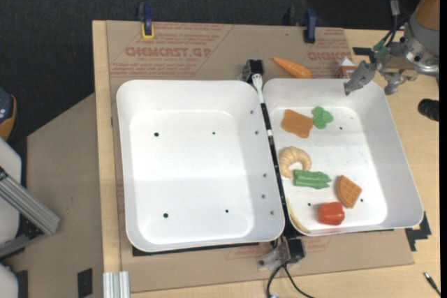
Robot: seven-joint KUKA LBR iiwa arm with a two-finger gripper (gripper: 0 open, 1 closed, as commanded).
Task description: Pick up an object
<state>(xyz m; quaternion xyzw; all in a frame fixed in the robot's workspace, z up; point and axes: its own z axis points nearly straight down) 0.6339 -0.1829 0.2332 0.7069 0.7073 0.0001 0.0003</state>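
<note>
Toy food pieces, among them a red block [331,213] and green bean pod [311,179], lie in the right white bin [391,143]; jaws of the gripper [374,80] spread, ungrasping, above its far rim.

My arm came in from the right at the upper corner of my view, its grey wrist angled down and leftward. The hand [375,78] hung low, its two fingers [357,79] spread apart with nothing between them.
</note>
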